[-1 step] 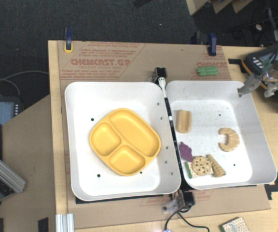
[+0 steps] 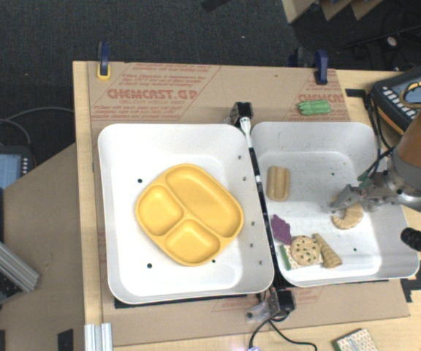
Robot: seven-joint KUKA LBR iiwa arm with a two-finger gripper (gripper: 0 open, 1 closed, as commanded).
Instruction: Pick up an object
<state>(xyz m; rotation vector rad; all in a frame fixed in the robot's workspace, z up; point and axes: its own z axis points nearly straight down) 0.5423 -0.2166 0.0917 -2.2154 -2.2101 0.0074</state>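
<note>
Cookie point(image 2: 348, 219), pale, right bin point(image 2: 357, 258) | tool point(image 2: 347, 202) just above cookie, touching | finger state: cannot tell | step: grasp approach | next: close, lift straight.

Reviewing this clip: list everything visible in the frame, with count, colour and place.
Bins: 2, white, side by side on the bench.
Divided plate: 1, yellow, left bin.
Bread-like piece: 1, tan, right bin, upper left.
Round cracker: 1, beige, right bin, under the gripper.
Purple piece: 1, right bin, lower left.
Chip cookie: 1, tan, right bin, bottom.
Cone-like piece: 1, tan, beside the cookie.
Green object: 1, on the bench above the right bin.
Gripper: 1, grey, over the cracker.
</note>
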